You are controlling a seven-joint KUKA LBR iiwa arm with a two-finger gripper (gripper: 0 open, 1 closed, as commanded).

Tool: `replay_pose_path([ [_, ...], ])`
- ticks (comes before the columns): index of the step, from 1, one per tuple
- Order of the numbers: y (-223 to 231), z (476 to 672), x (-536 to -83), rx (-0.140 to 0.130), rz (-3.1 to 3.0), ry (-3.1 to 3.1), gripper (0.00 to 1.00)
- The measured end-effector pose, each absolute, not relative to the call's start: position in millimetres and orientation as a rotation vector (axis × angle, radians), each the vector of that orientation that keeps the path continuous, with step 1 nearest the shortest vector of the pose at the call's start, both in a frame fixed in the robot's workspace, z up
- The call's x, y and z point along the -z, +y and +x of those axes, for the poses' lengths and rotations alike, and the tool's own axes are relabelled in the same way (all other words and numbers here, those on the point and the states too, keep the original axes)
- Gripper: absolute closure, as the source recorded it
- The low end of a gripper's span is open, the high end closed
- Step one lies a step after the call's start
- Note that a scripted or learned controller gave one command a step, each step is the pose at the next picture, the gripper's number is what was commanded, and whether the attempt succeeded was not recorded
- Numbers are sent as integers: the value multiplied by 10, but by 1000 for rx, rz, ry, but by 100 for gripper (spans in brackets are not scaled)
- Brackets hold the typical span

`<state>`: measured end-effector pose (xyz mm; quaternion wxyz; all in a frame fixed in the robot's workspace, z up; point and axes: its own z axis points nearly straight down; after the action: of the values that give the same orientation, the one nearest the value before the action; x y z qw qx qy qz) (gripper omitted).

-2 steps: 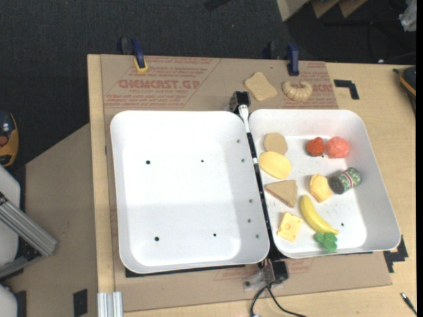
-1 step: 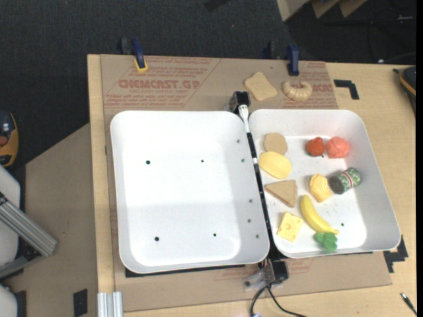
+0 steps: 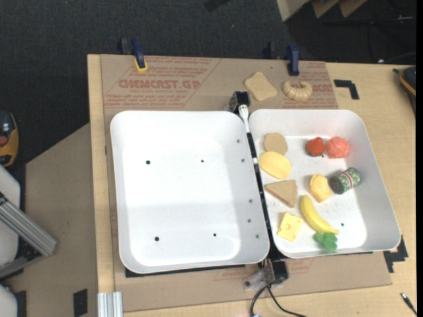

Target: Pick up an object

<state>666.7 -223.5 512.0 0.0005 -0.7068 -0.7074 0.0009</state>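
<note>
Toy food lies untouched in the right bin (image 3: 370, 177); nothing has been lifted.

A banana (image 3: 316, 216), cheese wedge (image 3: 289, 227), lemon (image 3: 274, 164), bread slice (image 3: 283, 192) and tomato (image 3: 316, 146) all rest on the right bin's floor, beside the left bin (image 3: 132, 177) on the counter (image 3: 99, 98). The pincer's state cannot be told; picking remains wholly undone.

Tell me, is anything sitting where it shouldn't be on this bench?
Yes. Two toy foods, a bread slice and a small croissant-like pastry, lie on the cardboard behind the right bin, outside it, while the rest of the toy food sits inside that bin.
</note>
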Motion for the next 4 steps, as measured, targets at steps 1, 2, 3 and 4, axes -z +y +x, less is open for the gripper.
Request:
replay_pose_path([
  [1,-2241,6285,-5380,1,-2226,-2220,100],
  [2,-2167,6254,-5358,-1,-2221,-2222,100],
  [3,-2005,6166,-5275,-1,-2220,-2222,100],
  [4,-2104,6537,-4241,-9,-2215,-2216,100],
])
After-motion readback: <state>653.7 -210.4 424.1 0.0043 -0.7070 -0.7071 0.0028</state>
